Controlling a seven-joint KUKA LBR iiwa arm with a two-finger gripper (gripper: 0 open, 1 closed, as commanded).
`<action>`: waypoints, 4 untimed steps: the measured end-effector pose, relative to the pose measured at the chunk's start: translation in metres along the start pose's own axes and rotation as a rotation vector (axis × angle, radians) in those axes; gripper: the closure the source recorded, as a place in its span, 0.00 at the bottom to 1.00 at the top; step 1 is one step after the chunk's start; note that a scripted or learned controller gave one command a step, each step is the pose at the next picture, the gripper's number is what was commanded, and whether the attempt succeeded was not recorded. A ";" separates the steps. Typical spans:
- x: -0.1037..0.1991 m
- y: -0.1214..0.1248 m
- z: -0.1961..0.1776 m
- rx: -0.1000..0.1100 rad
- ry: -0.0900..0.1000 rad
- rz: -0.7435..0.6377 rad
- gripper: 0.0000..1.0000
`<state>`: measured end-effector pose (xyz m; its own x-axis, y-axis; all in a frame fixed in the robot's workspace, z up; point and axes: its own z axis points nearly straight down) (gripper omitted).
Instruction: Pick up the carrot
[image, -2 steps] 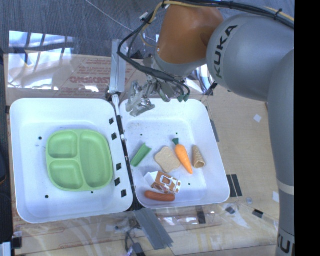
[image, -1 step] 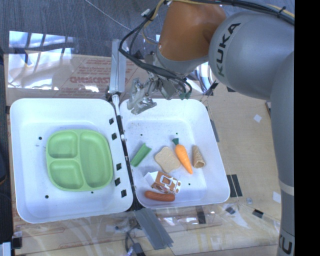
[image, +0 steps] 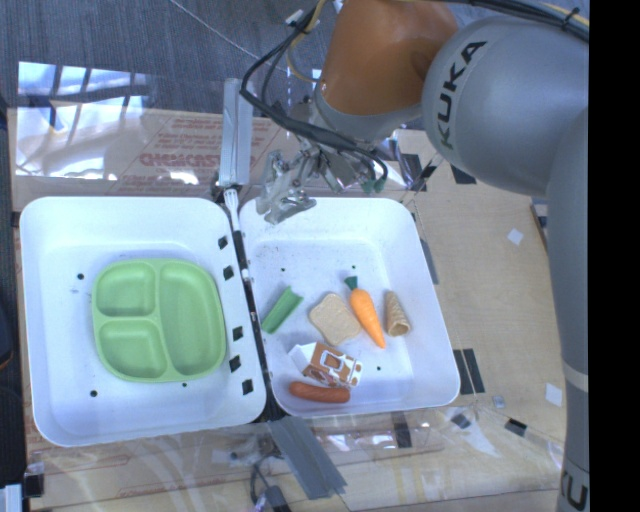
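Readable text: one brand name.
You can read "KUKA" in dark letters on the grey arm (image: 500, 90), far right; the clear sheet's (image: 170, 150) red print stays illegible.

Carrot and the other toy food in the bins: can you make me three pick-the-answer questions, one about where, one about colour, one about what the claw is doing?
1. Where does the carrot lie?
A. In the right bin
B. On the green plate
C. On the bench outside the bins

2. What colour is the divided plate in the left bin?
A. Red
B. Green
C. Blue

3. Where is the claw?
A. Gripping the carrot
B. Resting on the plate
C. At the far edge of the right bin, apart from the carrot

Answers: 1 A, the carrot sits between the cracker and the cone in the right bin. 2 B, the plate is light green. 3 C, the carrot lies loose, away from the claw.
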<state>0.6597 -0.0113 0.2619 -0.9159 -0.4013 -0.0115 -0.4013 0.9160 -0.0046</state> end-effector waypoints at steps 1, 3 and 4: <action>-0.001 0.000 -0.011 0.002 -0.004 -0.001 1.00; 0.001 0.007 -0.038 -0.003 0.007 -0.077 1.00; 0.018 0.088 -0.074 -0.004 0.005 -0.159 1.00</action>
<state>0.6073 0.0619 0.3352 -0.8410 -0.5410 -0.0061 -0.5410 0.8410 -0.0022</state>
